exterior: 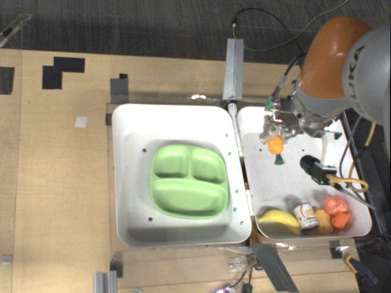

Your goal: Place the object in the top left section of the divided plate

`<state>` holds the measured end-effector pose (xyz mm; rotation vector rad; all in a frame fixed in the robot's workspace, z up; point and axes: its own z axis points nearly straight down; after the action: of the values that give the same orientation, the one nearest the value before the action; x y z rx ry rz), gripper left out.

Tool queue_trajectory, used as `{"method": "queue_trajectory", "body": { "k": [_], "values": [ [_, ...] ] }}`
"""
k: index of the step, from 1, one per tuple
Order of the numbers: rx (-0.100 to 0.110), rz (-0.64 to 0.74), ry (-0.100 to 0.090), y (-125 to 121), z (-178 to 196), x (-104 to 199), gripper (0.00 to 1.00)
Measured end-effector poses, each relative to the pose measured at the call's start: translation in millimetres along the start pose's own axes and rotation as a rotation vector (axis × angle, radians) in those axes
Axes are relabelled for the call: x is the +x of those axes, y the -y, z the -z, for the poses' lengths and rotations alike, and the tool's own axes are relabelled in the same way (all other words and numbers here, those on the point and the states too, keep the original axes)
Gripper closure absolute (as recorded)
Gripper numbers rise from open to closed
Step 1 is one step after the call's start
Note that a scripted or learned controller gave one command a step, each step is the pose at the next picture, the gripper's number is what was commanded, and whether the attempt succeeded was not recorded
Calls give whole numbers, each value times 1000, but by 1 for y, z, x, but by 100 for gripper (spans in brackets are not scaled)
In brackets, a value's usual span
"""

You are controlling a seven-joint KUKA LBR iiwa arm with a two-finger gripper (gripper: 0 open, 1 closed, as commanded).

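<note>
A green divided plate [189, 180] lies in the middle of the left white bin [131, 163], with two small sections at the back and one long section in front. Its top left section [171, 162] holds nothing. My gripper [276, 133] hangs over the back left part of the right bin [256, 163]. It is shut on a small orange toy with a green tip [276, 145], which hangs from the fingers with the tip pointing down. The toy is to the right of the divider between the bins, well apart from the plate.
Along the right bin's front edge lie a yellow banana [278, 220], a small labelled can [305, 215], a red-pink fruit [336, 205] and an orange piece [324, 226]. The grey and orange arm [333, 60] stands over the right bin's back right corner.
</note>
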<state>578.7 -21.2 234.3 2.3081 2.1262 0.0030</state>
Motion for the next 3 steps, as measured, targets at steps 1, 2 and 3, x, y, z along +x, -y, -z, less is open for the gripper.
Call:
{"method": "queue_trajectory", "body": {
  "k": [1, 2, 3],
  "values": [
    [-2, -27, -2, 11, 59, 29, 100],
    [3, -250, -2, 66, 19, 90, 100],
    [3, -485, -1, -14, -5, 142, 100]
  ]
}}
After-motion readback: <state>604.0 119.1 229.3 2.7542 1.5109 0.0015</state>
